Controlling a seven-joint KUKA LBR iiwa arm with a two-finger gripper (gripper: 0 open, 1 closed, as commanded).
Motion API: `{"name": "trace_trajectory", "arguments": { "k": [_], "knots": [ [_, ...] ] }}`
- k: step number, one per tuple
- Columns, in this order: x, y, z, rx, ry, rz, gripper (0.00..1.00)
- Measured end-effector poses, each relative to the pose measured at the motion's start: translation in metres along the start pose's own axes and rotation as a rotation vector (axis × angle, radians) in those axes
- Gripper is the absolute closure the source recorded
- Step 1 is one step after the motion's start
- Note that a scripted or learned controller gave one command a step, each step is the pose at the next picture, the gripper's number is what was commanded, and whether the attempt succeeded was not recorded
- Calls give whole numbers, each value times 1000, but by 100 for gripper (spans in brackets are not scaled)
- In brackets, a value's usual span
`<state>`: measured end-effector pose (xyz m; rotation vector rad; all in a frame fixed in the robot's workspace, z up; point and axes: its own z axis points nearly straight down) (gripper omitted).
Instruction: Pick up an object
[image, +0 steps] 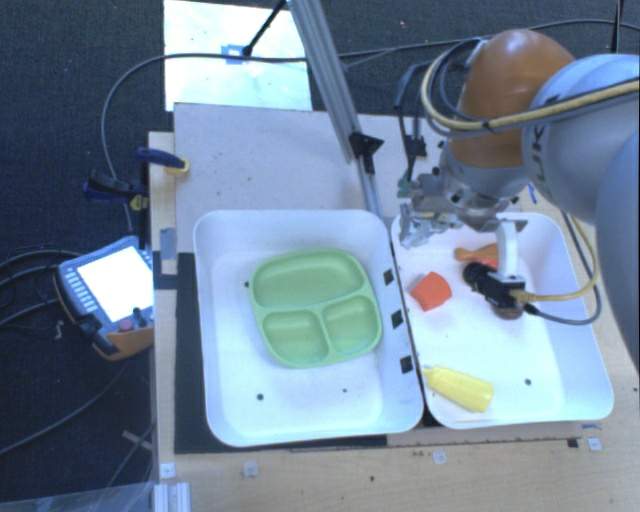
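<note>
Gripper (420, 232) low at upper left of right bin (560, 400), finger state unclear, nothing visibly held. Orange block (431, 290) just below, yellow object (460, 388) lower. Pick not done.

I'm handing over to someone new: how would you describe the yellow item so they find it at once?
Look in the right-hand white bin, the one under the arm. Near its front-left corner, close to the divide between bins, lies the yellow object. It is long and banana-like, unlike the blocky orange piece farther back.
</note>
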<state>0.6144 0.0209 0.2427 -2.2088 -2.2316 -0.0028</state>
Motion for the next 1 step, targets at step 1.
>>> {"name": "trace_trajectory", "arguments": {
  "k": [1],
  "knots": [
    [47,-26,6,2,-1,1,100]
  ]
}}
